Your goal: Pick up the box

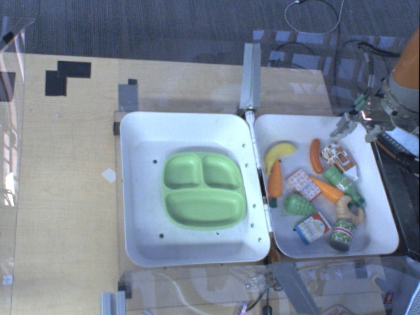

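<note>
1. Here I am, my gripper (357,125) hovering over the back right corner of the right bin (387,238), fingers spread apart and pinching nothing.

2. The target, as I read it: the box (311,228) with the blue edge, lying near the front of that bin, about midway between its side walls. Two other boxy packs muddy the call: a checked pack (303,182) near the middle and a brown-and-white pack (337,155) close under me.

3. Tight crowd around the box: a green fruit (298,205) just behind it, a dark can (342,235) to its right. In my judgement the cleanest approach is straight down, with my fingers across its shorter sides.

4. Open room: bare floor lies between the box and the front wall, and toward the front left corner. That's my margin for one finger.

5. Edges: the divider side has a carrot (275,179) and banana (279,152) along it, well apart from the box. The left bin (131,176) carries a green tray (204,189).
</note>
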Available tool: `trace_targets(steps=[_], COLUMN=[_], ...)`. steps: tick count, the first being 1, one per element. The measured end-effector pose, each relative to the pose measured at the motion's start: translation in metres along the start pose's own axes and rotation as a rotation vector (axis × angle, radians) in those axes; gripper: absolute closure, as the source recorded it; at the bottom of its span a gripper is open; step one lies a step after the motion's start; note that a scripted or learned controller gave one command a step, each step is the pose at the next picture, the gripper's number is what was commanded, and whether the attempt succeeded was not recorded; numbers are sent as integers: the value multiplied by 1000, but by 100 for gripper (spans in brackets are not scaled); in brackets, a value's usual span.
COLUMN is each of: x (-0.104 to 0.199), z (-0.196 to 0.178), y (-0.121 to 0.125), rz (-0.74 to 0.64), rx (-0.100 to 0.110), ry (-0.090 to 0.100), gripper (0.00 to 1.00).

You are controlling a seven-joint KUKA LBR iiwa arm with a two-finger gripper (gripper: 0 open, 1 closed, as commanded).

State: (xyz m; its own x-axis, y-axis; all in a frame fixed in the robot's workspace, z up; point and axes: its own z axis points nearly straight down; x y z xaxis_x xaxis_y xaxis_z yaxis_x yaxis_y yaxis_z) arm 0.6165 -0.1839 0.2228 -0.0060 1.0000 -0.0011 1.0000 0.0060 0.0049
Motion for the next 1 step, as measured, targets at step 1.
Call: trace_targets(steps=[1], x=[-1], z=[101], y=[-49], rz=[-111], rx=[-13], ry=[-4], gripper=[0])
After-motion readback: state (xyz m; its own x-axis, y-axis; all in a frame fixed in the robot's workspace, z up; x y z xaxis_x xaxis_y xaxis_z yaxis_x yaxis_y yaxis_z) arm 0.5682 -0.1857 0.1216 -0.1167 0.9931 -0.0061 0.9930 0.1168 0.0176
